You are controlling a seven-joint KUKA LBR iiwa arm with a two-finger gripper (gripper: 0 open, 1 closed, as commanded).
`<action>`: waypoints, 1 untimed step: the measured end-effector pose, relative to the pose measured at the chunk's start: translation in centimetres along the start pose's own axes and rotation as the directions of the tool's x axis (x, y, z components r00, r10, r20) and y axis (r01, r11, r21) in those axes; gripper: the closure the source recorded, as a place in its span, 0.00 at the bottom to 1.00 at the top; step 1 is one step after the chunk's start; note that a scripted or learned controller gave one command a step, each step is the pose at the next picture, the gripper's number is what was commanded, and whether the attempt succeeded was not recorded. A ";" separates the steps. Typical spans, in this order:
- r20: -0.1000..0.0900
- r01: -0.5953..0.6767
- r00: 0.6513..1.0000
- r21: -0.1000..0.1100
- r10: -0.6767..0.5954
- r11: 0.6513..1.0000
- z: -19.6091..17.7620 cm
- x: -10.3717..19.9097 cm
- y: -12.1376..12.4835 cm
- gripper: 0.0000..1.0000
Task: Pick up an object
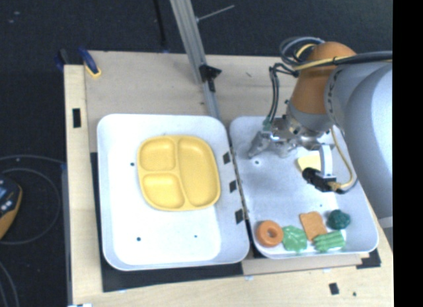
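Below the gripper point(259, 148), an orange ring point(269, 233) lies well apart.

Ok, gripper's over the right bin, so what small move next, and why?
Probably shift the gripper toward the near edge of the right bin. It sits over bare floor at the far end, while the orange ring, green pieces and orange block cluster there.

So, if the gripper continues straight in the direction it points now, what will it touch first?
The gripper points down and to the left, toward a bare part of the right bin near its upper left corner. It would probably meet the bin floor first; depth is hard to judge from above.
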State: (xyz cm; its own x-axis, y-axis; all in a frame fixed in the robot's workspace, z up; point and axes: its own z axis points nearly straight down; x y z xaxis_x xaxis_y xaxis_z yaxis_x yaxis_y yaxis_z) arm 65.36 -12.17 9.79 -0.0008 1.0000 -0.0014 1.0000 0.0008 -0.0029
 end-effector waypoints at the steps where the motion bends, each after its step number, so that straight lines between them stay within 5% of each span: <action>1: 0.001 -0.001 1.000 -0.009 0.001 1.000 -1.5 -0.1 0.2 1.00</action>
State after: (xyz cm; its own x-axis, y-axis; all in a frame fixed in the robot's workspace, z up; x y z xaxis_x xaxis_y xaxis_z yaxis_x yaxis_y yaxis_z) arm 65.59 -12.30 11.31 -0.0001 1.0000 -0.0029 1.0000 0.0001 0.0058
